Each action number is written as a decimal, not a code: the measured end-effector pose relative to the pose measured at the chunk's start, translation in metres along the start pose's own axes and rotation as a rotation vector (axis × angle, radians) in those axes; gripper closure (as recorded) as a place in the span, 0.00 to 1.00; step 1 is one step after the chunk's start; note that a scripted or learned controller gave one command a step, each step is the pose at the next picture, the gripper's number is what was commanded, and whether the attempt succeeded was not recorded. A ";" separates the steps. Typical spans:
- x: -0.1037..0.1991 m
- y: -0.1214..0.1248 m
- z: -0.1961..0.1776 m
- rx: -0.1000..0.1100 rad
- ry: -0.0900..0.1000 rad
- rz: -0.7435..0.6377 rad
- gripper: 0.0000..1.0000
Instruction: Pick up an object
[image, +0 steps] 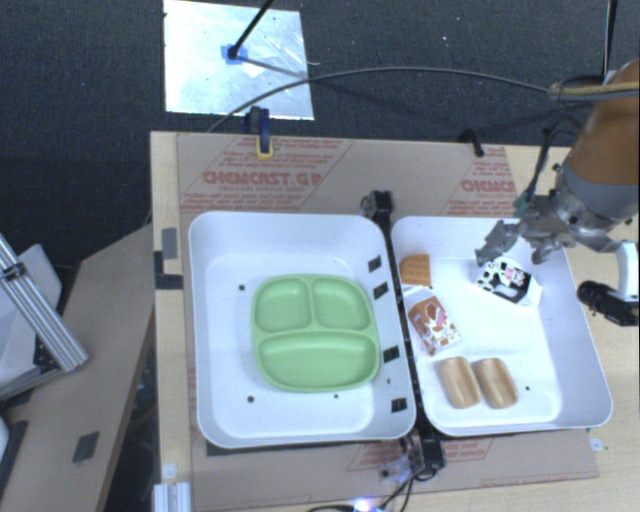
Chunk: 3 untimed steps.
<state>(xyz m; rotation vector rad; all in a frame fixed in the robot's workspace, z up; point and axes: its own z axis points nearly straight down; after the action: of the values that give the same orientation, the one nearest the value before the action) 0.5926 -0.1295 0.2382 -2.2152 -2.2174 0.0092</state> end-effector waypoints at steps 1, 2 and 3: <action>0.000 0.002 -0.006 -0.011 -0.002 -0.002 0.00; 0.003 -0.005 0.053 -0.006 0.000 0.000 0.00; 0.009 -0.003 0.096 -0.008 -0.001 0.001 0.00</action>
<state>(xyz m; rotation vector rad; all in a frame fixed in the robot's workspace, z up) 0.5888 -0.1206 0.1423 -2.2202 -2.2208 0.0012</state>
